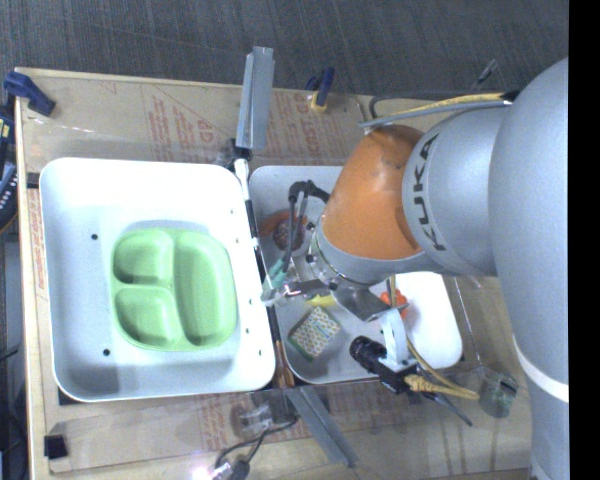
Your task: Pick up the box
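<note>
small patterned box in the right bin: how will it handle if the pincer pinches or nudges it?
The box looks like thin printed carton, so probably light and apt to dent under a firm squeeze. Its flat faces suggest it would slide, not roll. It lies askew on the smooth bin floor, so a nudge may skate it toward the wall.

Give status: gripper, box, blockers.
Gripper low at right bin's left wall, fingers unclear. Box lies just below it, not gripped. Arm covers the bin.
</note>
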Robot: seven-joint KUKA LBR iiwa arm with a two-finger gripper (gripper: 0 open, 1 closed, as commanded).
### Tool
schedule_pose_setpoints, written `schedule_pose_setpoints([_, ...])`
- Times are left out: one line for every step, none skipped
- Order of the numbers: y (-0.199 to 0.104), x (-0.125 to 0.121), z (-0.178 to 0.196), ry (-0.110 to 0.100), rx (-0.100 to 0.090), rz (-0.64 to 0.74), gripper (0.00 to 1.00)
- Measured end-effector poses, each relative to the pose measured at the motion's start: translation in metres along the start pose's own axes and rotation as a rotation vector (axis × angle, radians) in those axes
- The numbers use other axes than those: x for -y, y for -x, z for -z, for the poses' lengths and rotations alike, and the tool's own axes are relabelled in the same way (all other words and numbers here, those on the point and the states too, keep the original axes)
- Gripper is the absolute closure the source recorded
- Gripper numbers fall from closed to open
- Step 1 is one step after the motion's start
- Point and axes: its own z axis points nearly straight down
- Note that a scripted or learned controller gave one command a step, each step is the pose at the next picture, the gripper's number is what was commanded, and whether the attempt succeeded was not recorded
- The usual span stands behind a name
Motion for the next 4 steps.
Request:
schedule_pose_setpoints([0.129, 0.019, 0.047, 0.005, 0.001, -0.11, 1.0])
schedule_pose_setpoints([0.128, 0.019, 0.047, 0.004, 0.001, -0.109, 0.0])
schedule_pose_setpoints([0.059, 0.013, 0.006, 0.001, 0.001, -0.052, 0.0])
schedule_pose_setpoints([0.13, -0.045, 0.028, 0.002, 0.0, -0.179, 0.0])
